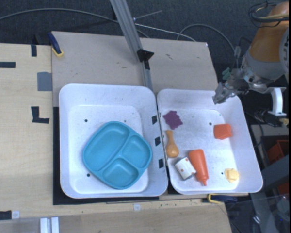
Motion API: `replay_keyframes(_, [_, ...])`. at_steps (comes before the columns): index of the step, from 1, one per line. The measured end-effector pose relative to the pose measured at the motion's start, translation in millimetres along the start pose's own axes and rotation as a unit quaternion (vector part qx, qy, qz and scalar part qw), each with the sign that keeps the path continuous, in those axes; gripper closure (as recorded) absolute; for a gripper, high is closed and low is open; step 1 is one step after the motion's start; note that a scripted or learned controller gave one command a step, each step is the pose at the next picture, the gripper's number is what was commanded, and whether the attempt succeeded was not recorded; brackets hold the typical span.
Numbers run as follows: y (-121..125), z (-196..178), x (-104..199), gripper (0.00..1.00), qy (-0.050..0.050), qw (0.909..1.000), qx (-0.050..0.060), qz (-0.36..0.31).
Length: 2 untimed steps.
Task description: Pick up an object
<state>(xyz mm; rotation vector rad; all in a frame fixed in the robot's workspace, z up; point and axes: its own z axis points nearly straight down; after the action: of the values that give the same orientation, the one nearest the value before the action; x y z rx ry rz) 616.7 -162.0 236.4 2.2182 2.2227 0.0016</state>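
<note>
**Approach stage: nothing lifted yet**

Left bin point(68, 130): one blue divided plate point(117, 154), lying flat. Right bin point(242, 125): a purple piece point(172, 119) near the dividing wall, a tan pear-shaped toy point(171, 145) below it, a small white can point(185, 168) touching an orange carrot-like toy point(199, 165), an orange block point(222, 131) standing apart, and a small yellow piece point(231, 174) at the near corner. My pincer point(220, 96) hangs above the right bin's far rim, carrying nothing; whether it is wide or narrow I cannot tell. I judge the pick still unstarted. Next move calls for choosing a target, the orange block being nearest and unobstructed, then descending squarely over it.
</note>
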Motion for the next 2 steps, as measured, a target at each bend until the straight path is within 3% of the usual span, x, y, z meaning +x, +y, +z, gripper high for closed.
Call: replay_keyframes(2, [18.3, 7.7, 110.5, 1.00, 0.000, 1.0000, 0.002, -0.002])
